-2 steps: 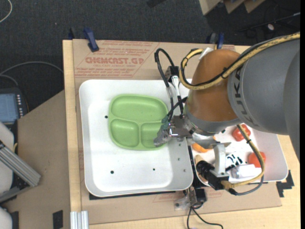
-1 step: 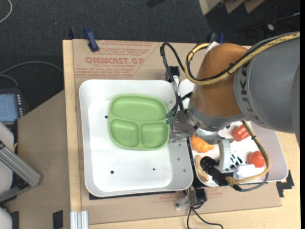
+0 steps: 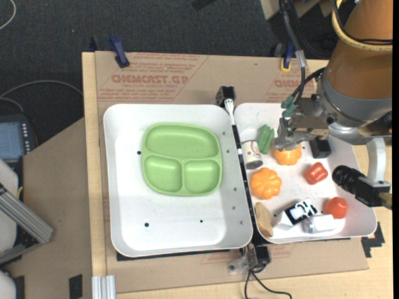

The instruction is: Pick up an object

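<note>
Nearest me, a black-and-white toy (image 3: 300, 211) lies by the right bin's (image 3: 358, 230) front rim. My gripper (image 3: 287, 146) sits directly over a small orange fruit (image 3: 287, 156), apparently placed to grasp it; how wide it stands, I cannot tell.

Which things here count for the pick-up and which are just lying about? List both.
For the job:
- hand, low over the right bin
- small orange item right beneath it
- orange pumpkin, red pepper, green vegetable, small can, tomato

Lying about:
- green divided plate in the left bin
- blue clamps
</note>
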Tool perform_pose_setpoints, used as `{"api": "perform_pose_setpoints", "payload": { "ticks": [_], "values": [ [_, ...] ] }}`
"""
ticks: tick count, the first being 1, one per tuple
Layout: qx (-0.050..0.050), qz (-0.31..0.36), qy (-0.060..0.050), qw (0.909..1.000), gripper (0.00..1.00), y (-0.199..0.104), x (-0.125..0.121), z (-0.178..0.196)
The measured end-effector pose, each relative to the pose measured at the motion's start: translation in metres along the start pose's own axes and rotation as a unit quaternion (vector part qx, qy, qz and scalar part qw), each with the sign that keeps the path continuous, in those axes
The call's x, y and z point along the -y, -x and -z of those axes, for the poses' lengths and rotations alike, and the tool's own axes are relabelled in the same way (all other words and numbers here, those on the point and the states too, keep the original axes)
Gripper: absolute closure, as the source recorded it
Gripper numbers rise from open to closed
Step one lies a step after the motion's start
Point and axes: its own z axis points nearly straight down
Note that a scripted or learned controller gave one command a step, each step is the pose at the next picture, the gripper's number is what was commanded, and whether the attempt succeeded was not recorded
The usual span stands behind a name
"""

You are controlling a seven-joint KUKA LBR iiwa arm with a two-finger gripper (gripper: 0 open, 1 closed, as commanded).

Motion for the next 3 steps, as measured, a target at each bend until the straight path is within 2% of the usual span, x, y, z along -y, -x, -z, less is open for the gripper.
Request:
{"api": "perform_pose_setpoints", "payload": {
  "ticks": [1, 2, 3],
  "values": [
    [0.0, 0.004, -0.012, 0.9999, 1.0, -0.031, 0.003, -0.042],
    [-0.001, 0.005, -0.007, 1.0, 1.0, -0.07, -0.001, 0.01],
    [0.0, 0.005, -0.012, 0.9999, 1.0, -0.136, 0.003, -0.012]
  ]
}}
